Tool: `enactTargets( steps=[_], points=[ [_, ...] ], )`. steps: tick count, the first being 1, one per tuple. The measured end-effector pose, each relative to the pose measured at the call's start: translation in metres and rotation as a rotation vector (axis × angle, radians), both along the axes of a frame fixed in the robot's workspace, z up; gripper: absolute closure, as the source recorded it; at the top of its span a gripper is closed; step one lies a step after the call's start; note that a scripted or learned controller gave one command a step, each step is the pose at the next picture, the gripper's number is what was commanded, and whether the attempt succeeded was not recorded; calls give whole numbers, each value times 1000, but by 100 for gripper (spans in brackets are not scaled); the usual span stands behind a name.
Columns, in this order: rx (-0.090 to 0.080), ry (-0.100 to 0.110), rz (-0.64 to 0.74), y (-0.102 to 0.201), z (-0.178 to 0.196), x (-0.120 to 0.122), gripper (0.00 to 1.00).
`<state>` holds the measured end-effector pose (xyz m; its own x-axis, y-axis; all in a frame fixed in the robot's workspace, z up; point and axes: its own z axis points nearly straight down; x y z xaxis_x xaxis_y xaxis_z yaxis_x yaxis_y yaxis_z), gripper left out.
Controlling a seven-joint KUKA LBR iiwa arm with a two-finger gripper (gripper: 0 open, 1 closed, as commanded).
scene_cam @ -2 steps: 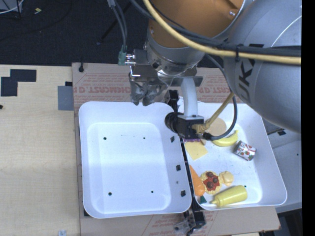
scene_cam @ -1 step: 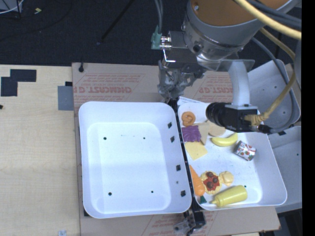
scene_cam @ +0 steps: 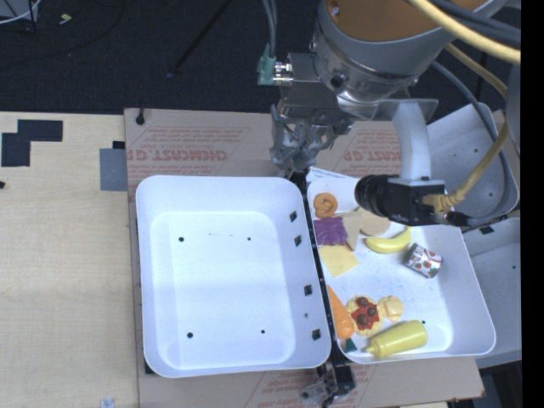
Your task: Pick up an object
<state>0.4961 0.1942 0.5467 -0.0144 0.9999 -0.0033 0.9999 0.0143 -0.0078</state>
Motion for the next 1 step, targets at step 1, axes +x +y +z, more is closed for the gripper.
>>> enactTargets(
  steps=[1],
  points=[
    [-4, 9, -9, 48, -139, -11, 100]
  ],
)
